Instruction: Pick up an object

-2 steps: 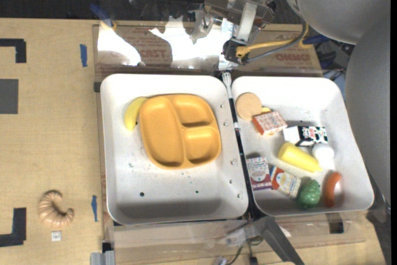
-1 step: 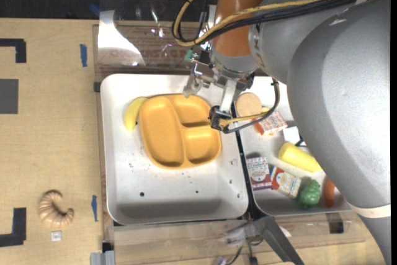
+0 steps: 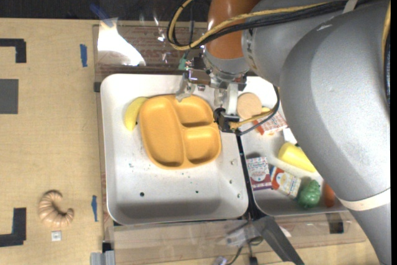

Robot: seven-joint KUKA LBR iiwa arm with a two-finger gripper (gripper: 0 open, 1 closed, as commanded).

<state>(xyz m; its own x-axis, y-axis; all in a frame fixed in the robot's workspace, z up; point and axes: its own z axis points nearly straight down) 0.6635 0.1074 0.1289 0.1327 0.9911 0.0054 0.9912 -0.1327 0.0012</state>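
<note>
A yellow-orange divided plate point(image 3: 180, 131) lies in the left bin point(image 3: 173, 195), tilted over a yellow banana-shaped piece point(image 3: 131, 112) at its left. My gripper point(image 3: 205, 91) hangs at the bin's far edge, just above the plate's far rim, under the orange wrist band point(image 3: 232, 9). Nothing is visibly held by it. A tan round disc point(image 3: 250, 105) sits just right of the gripper in the right bin point(image 3: 291, 211).
The right bin holds a yellow wedge point(image 3: 296, 157), a red and white packet point(image 3: 259, 172), another packet point(image 3: 286, 183) and a green piece point(image 3: 309, 194). A croissant-shaped toy point(image 3: 56, 208) lies on the wooden bench at the left. The big grey arm covers the right side.
</note>
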